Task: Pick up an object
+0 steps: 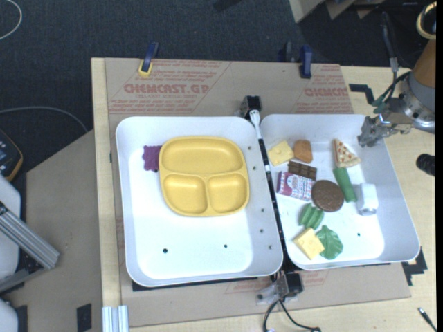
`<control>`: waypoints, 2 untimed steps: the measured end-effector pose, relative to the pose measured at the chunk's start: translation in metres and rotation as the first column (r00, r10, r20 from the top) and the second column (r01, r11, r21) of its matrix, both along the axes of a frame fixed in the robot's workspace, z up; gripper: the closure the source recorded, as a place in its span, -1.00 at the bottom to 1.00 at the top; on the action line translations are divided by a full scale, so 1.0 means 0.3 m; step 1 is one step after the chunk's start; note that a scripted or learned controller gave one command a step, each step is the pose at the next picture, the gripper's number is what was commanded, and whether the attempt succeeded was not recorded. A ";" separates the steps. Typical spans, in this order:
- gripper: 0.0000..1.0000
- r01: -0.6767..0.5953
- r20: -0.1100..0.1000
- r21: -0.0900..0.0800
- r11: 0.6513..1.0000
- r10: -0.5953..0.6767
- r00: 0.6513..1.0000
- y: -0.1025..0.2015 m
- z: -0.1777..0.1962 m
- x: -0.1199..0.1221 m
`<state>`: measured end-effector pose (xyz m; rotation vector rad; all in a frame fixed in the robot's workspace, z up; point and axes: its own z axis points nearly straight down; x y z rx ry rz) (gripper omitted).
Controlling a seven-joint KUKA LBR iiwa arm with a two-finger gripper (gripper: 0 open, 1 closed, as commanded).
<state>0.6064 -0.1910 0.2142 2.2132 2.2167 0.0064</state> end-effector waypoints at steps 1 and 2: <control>1.00 0.000 -0.004 0.002 1.000 0.000 1.000 0.000 0.040 0.004; 1.00 -0.004 -0.011 0.006 1.000 0.004 1.000 0.162 0.010 0.026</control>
